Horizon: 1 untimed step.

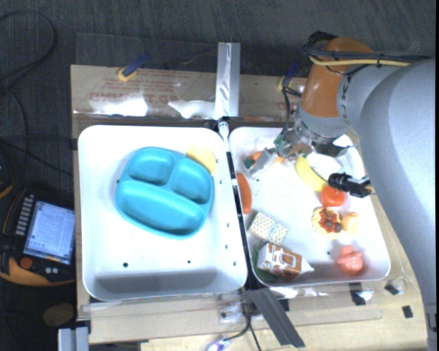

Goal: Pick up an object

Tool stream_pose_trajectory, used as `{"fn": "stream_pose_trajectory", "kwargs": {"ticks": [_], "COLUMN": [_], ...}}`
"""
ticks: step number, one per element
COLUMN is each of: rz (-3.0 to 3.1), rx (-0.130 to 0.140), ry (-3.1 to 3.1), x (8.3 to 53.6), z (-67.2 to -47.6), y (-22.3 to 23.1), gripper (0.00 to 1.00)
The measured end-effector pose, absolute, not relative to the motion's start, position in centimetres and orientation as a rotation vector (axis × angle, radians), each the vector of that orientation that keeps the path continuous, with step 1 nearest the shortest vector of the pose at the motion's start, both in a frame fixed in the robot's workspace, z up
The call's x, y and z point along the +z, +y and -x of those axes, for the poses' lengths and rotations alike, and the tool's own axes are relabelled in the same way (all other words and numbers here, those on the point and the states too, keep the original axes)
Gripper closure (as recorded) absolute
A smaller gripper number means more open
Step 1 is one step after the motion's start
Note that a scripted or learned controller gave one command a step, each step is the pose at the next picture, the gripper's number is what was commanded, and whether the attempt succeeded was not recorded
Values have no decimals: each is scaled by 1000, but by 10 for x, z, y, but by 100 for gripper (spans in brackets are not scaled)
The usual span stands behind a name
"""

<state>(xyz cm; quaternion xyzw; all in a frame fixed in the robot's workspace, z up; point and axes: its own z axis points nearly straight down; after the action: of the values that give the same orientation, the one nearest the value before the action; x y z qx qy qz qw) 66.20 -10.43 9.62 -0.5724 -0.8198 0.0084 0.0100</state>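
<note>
My gripper (272, 154) is low in the far left part of the right bin (313, 268), with the grey arm and its orange band coming in from the right. A small orange and green item (254, 157) lies right beside the gripper's tip; I cannot tell whether the two touch. Spread over the right bin are an orange-red round item (334, 197), a red and yellow toy (332, 220), a pink piece (348, 259), a patterned pale cube (268, 228), a brown and white carton (280, 261) and an orange strip (244, 193) against the left wall.
The left bin (102, 269) holds a blue divided plate (165, 189) with a small yellow block (202, 156) at its far right corner. Between the bins runs a dark divider wall (232, 196). A handheld screen device (40, 232) lies off the bench to the left.
</note>
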Motion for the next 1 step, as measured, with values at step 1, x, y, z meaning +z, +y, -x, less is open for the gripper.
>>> {"fn": "stream_pose_trajectory", "kwargs": {"ticks": [1], "rz": [1917], "rx": [-1], "ry": [-2500], "x": [89], "z": [-651], "y": [-146], "gripper": [0]}}
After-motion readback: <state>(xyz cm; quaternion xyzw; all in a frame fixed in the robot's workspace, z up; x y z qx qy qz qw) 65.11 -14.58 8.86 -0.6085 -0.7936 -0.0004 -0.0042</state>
